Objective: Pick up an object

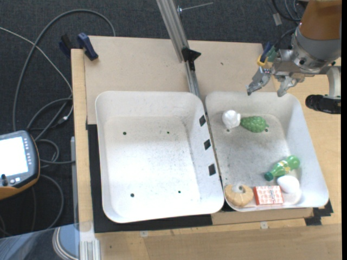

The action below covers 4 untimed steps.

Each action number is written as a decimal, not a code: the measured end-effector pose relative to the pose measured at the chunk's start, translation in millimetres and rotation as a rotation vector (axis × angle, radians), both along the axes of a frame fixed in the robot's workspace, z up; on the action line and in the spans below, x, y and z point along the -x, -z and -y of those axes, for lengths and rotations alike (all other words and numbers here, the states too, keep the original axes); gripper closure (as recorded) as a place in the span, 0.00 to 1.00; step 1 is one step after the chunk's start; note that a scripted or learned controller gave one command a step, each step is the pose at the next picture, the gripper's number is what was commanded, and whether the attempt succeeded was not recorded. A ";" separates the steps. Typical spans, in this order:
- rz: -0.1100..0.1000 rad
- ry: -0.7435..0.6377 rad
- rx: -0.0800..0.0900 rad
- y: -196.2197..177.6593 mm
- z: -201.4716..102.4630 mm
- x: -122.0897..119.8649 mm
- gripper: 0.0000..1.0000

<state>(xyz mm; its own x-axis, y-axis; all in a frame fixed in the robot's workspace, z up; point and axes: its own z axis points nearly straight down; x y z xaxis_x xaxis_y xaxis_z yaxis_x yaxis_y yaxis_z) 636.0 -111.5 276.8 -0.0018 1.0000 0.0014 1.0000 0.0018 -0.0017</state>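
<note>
Nearest the lens, along the near edge of the right bin [309, 145], four items crowd together: one tan round bagel-like piece [239, 195] at the near left corner, one red-and-white box [268, 195] just beside it, one white egg-shaped object [289, 186] touching the box's right end, and one green bottle [282, 168] lying tilted just behind the egg. Farther back in the same bin, toward its far edge, sit two more: one small white lumpy object [231, 118] and one green leafy-looking object [254, 124] just beside it on the right (they may touch; hard to tell). Six objects in all, every one in the right bin. Left bin [108, 112] shows bare speckled floor with a few dark dots. Gripper [269, 86] hangs over the far edge of the right bin, well above the items, its two fingers spread apart with nothing between them. Orange band on the arm [321, 7] visible at the upper right. Bench [135, 58] far side carries one blue clamp [87, 45] at its far left corner and one slanted metal rail [173, 23] running down between the bins. One handheld pendant with a screen [16, 158] lies off the bench's left edge, among grey cables.
</note>
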 end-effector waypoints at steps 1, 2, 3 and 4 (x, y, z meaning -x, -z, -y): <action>0.000 0.000 0.000 0.0 0.0 0.0 0.00; -0.005 0.003 0.001 53.7 10.0 -0.5 0.00; -0.007 0.002 0.000 117.1 7.1 2.9 0.00; 0.003 0.001 0.003 154.9 4.3 3.2 0.00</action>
<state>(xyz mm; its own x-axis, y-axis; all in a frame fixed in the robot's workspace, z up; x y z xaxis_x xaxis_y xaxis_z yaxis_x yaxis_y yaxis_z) 632.8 -115.8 121.9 -0.0007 1.0000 -0.0020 1.0000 0.0007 0.0014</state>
